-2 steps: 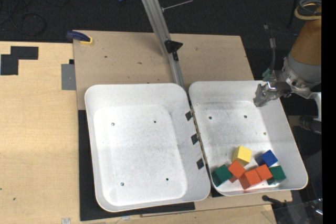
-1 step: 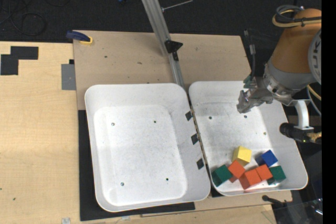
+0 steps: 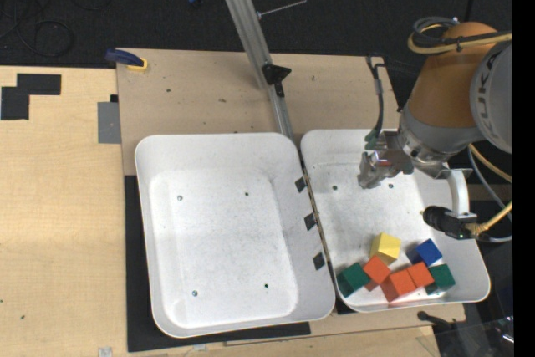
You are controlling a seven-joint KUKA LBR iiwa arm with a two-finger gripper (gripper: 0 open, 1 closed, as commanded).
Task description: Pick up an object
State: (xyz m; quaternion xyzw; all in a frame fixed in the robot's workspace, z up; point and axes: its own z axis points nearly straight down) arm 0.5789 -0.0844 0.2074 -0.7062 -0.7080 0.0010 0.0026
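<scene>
Blocks, small and coloured, lie heaped in the near corner of the right bin (image 3: 351, 155): a yellow block (image 3: 386, 247) sits at the top of the heap, a blue block (image 3: 428, 252) just to its right, an orange block (image 3: 377, 268) below the yellow one, a larger orange block (image 3: 405, 280) touching it on the right, a dark green block (image 3: 353, 277) at the left end of the heap and another green block (image 3: 440, 277) at the right end, close to the bin's rim. All of them rest on the bin floor, packed close, several touching. From the right side the grey arm (image 3: 451, 96), with its orange band, reaches over the far part of this same bin, and its hand (image 3: 374, 169) hangs above bare white floor, well apart from the heap and toward the bin's far left area. Nothing shows between its fingers; whether they stand apart or closed I cannot tell at this slant, since the metal tip is small and blurred. The left bin (image 3: 167, 163) lies beside the right one on the tabletop (image 3: 201, 88), the two rims meeting along a line with small black clips. A slanted metal rail (image 3: 247, 17) rises from behind the bins toward the top of the view.
</scene>
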